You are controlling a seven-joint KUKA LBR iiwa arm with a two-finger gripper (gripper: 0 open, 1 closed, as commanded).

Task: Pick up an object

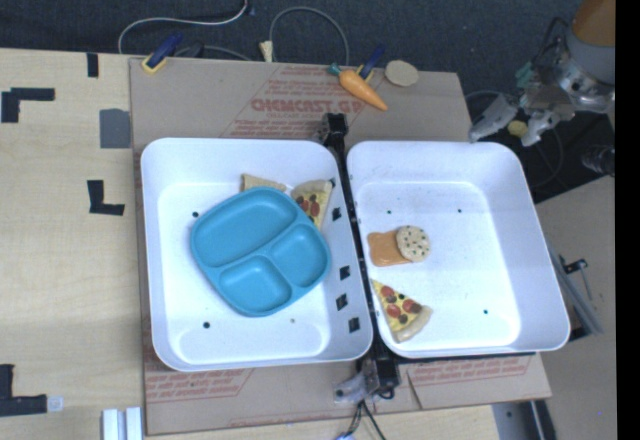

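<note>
while the fingers (520,118) hang spread outside the right bin (520,228), cookie (412,243), pizza slice (402,310) inside, carrot (362,90) behind

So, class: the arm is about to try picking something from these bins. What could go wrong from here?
1. The cookie overlaps an orange piece, so a grasp may catch both or neither.
2. The pizza slice lies flat near the right bin's left wall, leaving the end effector little room.
3. The blue plate covers part of another slice, blocking access.

The open claw (512,123) hovers past the right bin (520,228), which holds a cookie (412,243).
</note>
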